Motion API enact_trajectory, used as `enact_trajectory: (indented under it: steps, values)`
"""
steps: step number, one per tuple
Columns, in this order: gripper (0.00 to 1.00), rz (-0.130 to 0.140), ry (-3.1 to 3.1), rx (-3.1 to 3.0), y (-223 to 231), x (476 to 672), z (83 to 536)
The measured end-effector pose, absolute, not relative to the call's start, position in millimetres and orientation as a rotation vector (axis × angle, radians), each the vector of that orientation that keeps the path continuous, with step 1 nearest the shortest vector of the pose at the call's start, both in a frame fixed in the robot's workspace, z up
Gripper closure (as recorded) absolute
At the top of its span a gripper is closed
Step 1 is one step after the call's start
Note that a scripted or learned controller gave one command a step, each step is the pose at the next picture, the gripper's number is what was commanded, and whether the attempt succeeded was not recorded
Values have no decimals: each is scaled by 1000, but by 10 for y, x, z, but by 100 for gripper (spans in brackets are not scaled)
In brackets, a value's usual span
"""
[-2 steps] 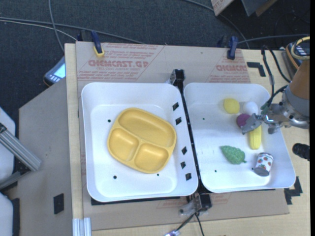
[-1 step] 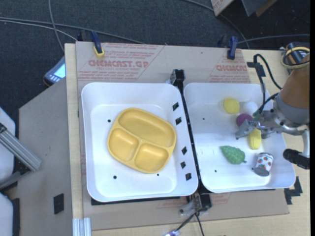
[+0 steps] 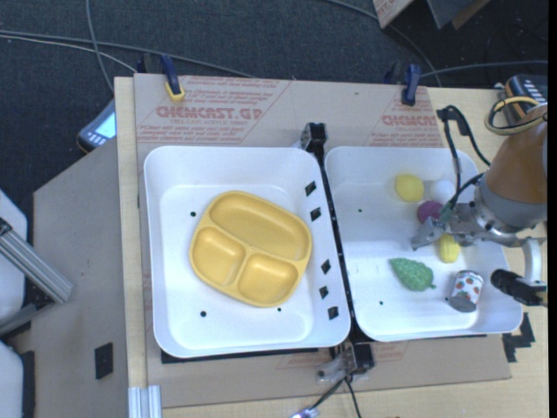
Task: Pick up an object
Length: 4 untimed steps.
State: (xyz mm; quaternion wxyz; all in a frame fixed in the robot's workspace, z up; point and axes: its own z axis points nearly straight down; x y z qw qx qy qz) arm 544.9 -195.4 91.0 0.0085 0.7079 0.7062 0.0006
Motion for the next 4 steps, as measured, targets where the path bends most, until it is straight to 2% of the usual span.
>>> enact_trajectory:
  steps: [1, 3, 4]
  values:
    - [100, 7, 2205, 2209, -1953, 5463, 1033]
    - [100, 5, 2219, 2216, -1931, 5444, 2185]
    - [100, 5, 2227, 2213, -1417, 5562, 2291]
